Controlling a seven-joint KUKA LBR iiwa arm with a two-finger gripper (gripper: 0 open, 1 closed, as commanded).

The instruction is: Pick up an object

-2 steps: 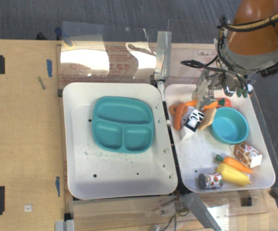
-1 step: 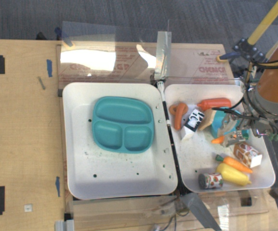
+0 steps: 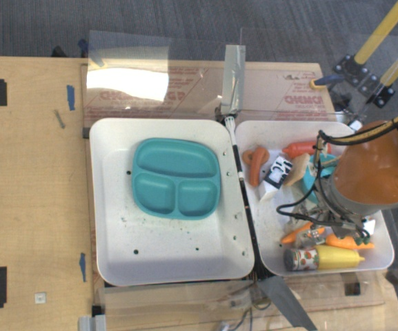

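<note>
Camera view, yellow bottle (image 3: 337, 257), lying sideways

A single fixed camera is mounted above the surface (image 3: 26, 185) and looks down at a slant. Both white bins sit mid-frame, the left bin (image 3: 109, 254) and the right bin (image 3: 381, 254), at moderate range. The arm (image 3: 374, 167) enters from the right edge.

light: bright, even, from overhead
glare: white hotspot on clear plastic sheet (image 3: 126, 83) behind my left bin (image 3: 105, 205)
shadows: soft, short, under the teal tray (image 3: 176, 178)
focus: mostly sharp; my orange wrist band (image 3: 376, 174) slightly soft
edges: mild slant, no heavy distortion
</note>
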